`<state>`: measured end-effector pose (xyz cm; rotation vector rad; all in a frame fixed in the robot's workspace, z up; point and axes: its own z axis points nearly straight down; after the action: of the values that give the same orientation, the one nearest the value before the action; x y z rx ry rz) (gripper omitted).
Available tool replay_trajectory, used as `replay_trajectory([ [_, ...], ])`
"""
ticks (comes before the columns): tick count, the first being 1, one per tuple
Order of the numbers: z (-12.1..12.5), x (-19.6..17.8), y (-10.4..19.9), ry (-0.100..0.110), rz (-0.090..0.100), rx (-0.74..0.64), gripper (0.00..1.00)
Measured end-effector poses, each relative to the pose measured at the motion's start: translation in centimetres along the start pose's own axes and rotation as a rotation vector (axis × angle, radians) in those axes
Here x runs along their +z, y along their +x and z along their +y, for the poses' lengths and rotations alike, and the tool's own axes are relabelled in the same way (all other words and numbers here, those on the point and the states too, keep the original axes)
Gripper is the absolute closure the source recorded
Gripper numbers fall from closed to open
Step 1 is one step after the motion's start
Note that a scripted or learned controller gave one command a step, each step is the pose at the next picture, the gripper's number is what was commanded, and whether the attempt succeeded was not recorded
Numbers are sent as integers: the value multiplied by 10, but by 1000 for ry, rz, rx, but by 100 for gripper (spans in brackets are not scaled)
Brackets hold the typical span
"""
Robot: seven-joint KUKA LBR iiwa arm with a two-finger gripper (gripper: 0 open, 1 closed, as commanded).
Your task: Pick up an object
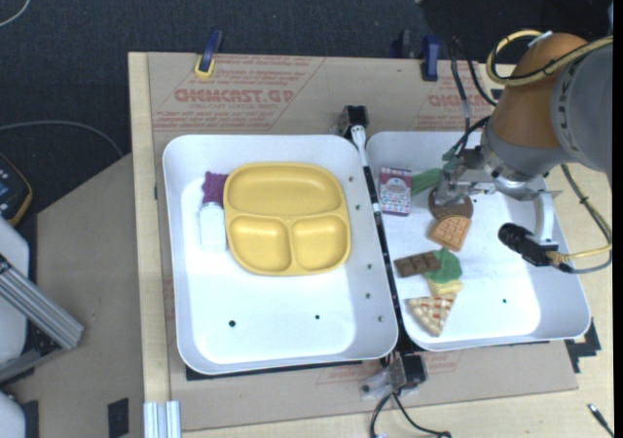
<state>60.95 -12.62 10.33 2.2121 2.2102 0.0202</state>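
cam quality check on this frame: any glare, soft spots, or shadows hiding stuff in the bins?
Camera view: even overhead light, with white bin floors bright enough to nearly wash out the pale bottle beside the yellow tray. Whole frame is slightly soft; the small toy foods in the right bin lack fine detail. The gripper casts only a faint shadow, so nothing is hidden.

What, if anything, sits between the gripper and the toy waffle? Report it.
Nothing visible stands between them. The gripper hangs in the right bin just above the round waffle. The small red carton lies to its left, off that line.
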Motion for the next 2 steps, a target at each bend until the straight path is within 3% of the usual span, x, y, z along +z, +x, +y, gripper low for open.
replay_trajectory([
  [2,6,-105,2,12,-1,-2,100],
])
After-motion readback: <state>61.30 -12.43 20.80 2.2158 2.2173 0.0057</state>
